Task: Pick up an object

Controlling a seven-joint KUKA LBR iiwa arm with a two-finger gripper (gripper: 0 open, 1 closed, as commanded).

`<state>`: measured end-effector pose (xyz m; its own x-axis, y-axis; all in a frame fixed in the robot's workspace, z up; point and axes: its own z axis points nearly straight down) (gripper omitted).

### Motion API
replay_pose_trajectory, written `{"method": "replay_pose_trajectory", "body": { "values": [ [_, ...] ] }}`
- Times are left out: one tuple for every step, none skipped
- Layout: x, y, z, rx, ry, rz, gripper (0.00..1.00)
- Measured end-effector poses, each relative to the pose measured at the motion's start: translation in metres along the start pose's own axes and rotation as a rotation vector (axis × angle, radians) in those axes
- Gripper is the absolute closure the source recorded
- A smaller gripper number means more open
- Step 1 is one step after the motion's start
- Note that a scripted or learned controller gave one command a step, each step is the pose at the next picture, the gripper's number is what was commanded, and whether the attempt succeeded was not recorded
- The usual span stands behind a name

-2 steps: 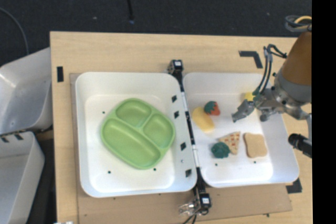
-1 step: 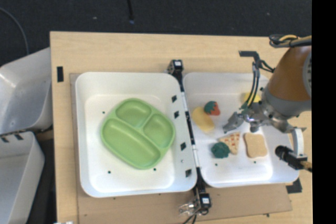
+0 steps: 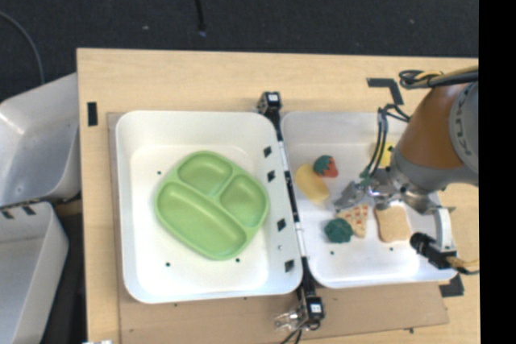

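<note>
The right bin (image 3: 355, 274) holds several toy foods. A yellow piece (image 3: 311, 183) lies at its left, with a red and green strawberry (image 3: 326, 166) just behind it. A dark green lump (image 3: 339, 230) sits near the front, a pizza slice (image 3: 356, 219) is beside it, and a slice of toast (image 3: 393, 225) lies to the right. My gripper (image 3: 364, 194) hangs low over the bin's middle, just above the pizza slice and between the yellow piece and the toast. The arm's orange band (image 3: 431, 133) hides the bin's back right part.
The left bin (image 3: 137, 270) holds a green divided plate (image 3: 211, 204). A black-clipped divider (image 3: 282, 189) separates the two bins. Cables (image 3: 419, 79) run over the bench behind the arm. A white box (image 3: 32, 141) stands off the bench's left side.
</note>
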<state>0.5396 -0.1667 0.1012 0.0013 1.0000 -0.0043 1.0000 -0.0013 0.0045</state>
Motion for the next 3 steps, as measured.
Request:
{"method": "replay_pose_trajectory", "body": {
  "values": [
    [-0.001,0.001,-0.013,-0.003,0.001,0.005,1.00],
    [-0.009,-0.003,-0.073,-0.002,0.001,0.006,1.00],
    [-0.013,0.001,-0.117,-0.001,0.002,-0.005,1.00]
  ]
}}
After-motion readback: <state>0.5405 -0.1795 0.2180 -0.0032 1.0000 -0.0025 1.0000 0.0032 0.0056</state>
